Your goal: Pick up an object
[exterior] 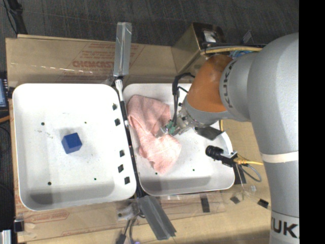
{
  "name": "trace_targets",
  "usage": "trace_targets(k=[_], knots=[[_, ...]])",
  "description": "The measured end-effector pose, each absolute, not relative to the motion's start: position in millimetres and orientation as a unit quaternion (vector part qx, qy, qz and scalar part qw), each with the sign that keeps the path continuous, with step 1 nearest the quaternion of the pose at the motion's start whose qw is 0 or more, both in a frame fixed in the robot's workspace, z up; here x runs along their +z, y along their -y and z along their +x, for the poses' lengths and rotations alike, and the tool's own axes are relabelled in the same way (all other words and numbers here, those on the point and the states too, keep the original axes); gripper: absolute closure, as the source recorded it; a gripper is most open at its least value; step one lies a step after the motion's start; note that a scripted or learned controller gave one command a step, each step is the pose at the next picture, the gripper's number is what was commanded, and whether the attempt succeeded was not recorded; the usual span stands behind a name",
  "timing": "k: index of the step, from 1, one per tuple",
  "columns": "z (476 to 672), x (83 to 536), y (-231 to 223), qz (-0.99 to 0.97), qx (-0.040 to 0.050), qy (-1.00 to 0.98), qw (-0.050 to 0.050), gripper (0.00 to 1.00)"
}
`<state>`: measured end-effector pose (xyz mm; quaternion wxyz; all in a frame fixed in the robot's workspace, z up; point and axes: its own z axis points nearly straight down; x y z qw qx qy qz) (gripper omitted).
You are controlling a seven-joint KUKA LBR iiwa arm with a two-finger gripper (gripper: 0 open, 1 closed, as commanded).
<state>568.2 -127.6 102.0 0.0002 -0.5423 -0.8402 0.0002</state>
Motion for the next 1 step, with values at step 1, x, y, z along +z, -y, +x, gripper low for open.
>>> trace_targets(k=[1], knots=[[582.3,92.6,123.0,-0.457,-0.0001,0.89,-0.002,1.0]])
